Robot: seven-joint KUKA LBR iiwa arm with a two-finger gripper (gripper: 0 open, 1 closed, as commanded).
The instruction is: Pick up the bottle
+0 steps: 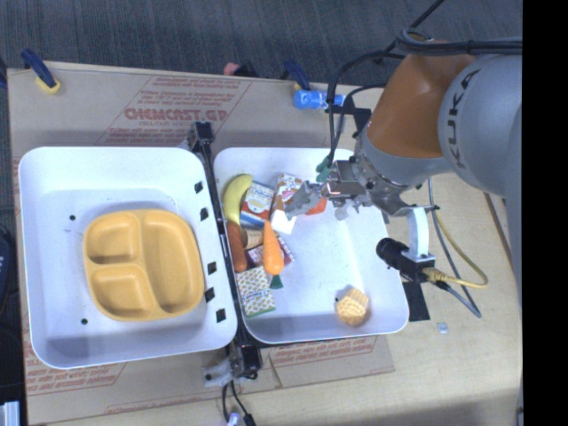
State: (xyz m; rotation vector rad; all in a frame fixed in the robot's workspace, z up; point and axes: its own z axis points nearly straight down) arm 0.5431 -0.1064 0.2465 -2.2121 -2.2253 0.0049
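Note:
In the right bin (382, 313) a pile of small items lies along the left wall. A slim reddish-brown item (236, 247) that looks like the bottle lies below the banana (235, 196), next to an orange carrot (273, 248). My gripper (306, 198) hangs low over the upper middle of this bin, just right of the pile and close to a small printed carton (288, 185) and a white piece (282, 222). Something orange-red (317, 208) shows right at the gripper; whether it is held is unclear. The bottle lies apart from the gripper, to its lower left.
A yellow divided plate (142, 263) sits in the left bin (35, 327). A corn cob piece (352, 306) lies at the right bin's lower right. Printed packets (255, 289) sit at its lower left. A black cable connector (399, 257) hangs over the right rim.

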